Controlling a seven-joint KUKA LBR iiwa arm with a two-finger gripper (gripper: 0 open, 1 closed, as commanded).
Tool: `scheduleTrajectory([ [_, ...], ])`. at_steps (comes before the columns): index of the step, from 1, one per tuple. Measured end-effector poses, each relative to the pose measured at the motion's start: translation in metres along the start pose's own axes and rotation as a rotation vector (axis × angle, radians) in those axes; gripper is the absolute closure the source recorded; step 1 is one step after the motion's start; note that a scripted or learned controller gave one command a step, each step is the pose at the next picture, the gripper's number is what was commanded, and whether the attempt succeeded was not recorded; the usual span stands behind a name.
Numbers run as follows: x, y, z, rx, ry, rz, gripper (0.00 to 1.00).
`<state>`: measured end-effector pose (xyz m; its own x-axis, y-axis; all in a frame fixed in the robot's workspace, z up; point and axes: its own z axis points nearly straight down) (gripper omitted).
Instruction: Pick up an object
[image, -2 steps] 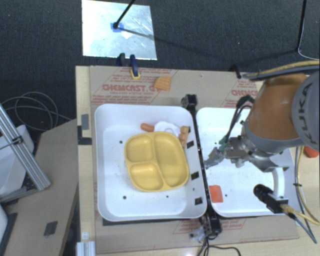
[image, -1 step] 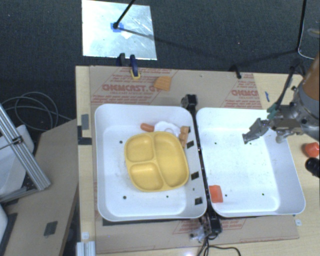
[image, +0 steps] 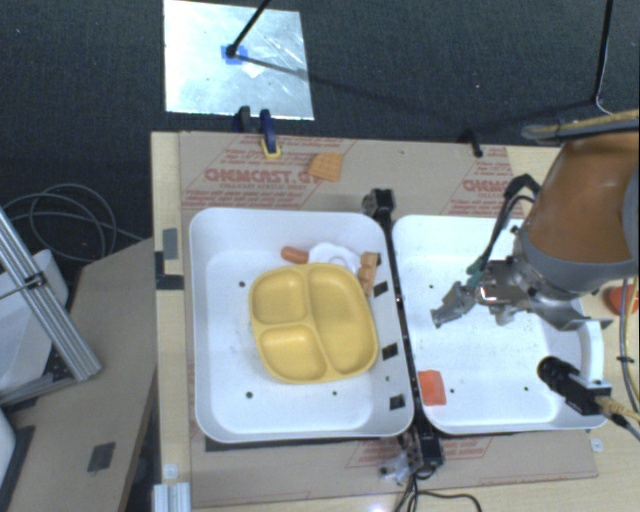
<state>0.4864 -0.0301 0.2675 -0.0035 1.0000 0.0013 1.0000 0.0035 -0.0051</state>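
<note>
I saw the jaws (image: 447, 308) over the right bin (image: 500, 405), above the orange block (image: 431, 387); spread or pressed together, I couldn't tell

This looks like a robotics lab. Two white bins (image: 225, 400) sit on a cardboard-covered worktop (image: 420, 165) at the centre of the frame, over dark carpet (image: 80, 100). Loose cables (image: 60, 225) and an aluminium frame rail (image: 45, 310) crowd the left edge, and the grey-and-orange arm (image: 585, 215) fills the right.

L bin (image: 215, 400): divided tray (image: 312, 325) centre | R bin (image: 500, 410): block (image: 430, 387) near-left corner, hand (image: 447, 308) above
</note>
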Motion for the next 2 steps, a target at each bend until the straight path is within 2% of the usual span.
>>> scheduleTrajectory([
  [1, -0.113, 0.043, -0.098, -0.021, -0.010, 0.011, 0.00],
  [2, -0.059, -0.002, 0.002, 0.004, 0.002, -0.001, 0.00],
])
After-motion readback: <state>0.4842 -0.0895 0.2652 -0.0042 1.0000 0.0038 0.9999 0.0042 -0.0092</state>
